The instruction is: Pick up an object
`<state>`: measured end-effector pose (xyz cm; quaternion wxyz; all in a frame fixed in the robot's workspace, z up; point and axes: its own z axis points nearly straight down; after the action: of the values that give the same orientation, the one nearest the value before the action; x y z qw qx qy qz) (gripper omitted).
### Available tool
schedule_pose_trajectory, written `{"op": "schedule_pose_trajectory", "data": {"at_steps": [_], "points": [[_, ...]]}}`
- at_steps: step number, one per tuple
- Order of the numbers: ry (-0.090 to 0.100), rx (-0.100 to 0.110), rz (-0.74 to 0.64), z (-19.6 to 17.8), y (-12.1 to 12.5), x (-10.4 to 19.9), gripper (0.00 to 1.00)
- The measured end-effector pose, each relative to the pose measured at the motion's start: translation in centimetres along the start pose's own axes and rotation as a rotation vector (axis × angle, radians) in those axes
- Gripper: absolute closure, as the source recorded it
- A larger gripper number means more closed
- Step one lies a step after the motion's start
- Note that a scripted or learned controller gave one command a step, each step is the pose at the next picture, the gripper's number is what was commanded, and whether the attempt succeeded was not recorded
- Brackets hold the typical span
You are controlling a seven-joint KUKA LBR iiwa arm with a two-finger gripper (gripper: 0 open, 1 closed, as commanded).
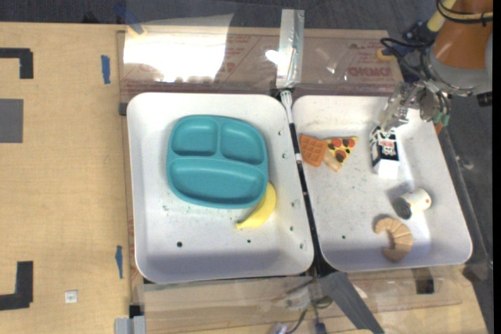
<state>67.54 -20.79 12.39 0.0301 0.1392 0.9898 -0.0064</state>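
My gripper (394, 115) hangs over the far right part of the right bin (446, 168), reaching in from the upper right under the orange band. Just below its tip lies a small white carton (385, 152) with a dark top; contact between them is unclear. To the left of the carton lie an orange waffle piece (312, 150) and a pizza slice (341, 150). Nearer the front are a white cylinder (413, 202) and a tan croissant (394, 237).
The left bin (145, 192) holds a teal divided plate (217, 160) with a yellow banana (262, 210) tucked at its lower right edge. A ridge (297, 168) separates the two bins. Clear plastic sheeting (235, 51) lies behind them.
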Motion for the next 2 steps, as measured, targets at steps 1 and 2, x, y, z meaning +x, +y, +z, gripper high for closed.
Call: {"op": "schedule_pose_trajectory", "data": {"at_steps": [1,2], "points": [[0.061,0.001,0.238,-6.6,6.6,9.9,1.00],[0.053,-0.012,-0.212,-14.0,9.1,11.2,1.00]]}}
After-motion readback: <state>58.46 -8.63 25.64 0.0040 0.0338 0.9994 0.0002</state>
